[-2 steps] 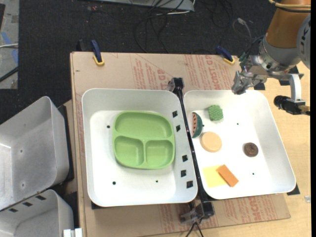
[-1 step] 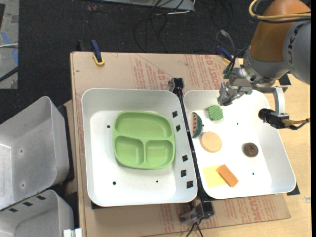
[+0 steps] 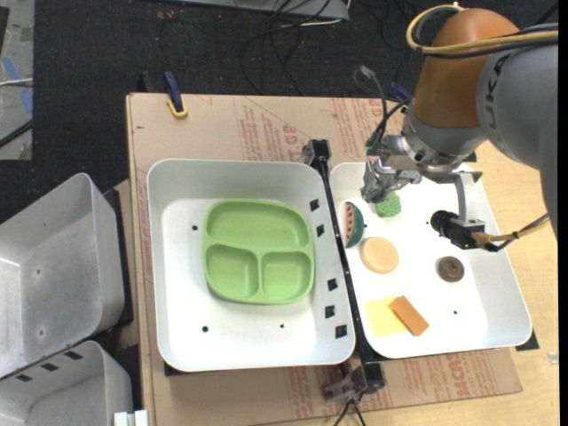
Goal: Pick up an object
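Observation:
My gripper (image 3: 383, 189) hangs over the back left part of the right bin (image 3: 497, 327). A small green, bumpy object (image 3: 389, 207) sits right at its tip, touching or nearly touching it. Whether the object rests on the bin floor or is lifted is unclear. Close by on the left, a watermelon-slice toy (image 3: 353, 224) leans against the bin's left wall. A tan round disc (image 3: 380, 256) lies just in front of the gripper.
The right bin also holds a dark brown disc (image 3: 452, 269), a yellow square (image 3: 380, 319) and an orange block (image 3: 409, 315). A black fitting (image 3: 453, 228) on a cable hangs right of the gripper. A green divided plate (image 3: 259, 251) lies in the left bin (image 3: 169, 238).

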{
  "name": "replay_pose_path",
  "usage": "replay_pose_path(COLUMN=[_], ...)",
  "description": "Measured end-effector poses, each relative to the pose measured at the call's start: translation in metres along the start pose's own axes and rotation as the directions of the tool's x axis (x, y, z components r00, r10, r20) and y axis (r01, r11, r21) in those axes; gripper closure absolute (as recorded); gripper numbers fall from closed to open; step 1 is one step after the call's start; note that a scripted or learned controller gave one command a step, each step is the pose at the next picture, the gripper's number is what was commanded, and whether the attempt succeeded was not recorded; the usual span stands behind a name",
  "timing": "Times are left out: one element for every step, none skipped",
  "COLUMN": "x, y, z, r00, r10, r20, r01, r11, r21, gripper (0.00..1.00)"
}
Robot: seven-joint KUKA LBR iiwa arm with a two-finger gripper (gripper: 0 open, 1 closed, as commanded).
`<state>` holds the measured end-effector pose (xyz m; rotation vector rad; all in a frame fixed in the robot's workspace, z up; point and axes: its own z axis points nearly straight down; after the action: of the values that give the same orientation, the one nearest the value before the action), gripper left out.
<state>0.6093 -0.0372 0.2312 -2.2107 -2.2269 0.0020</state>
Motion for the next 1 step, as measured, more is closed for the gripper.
replay_pose_path(x=[0.0541], y=[-0.0188], z=[0.0011], r00=[1.0], r10=[-0.001], r20=[0.0], r01=[0.001], r11=[1.0], r21=[-0.001], gripper=[1.0])
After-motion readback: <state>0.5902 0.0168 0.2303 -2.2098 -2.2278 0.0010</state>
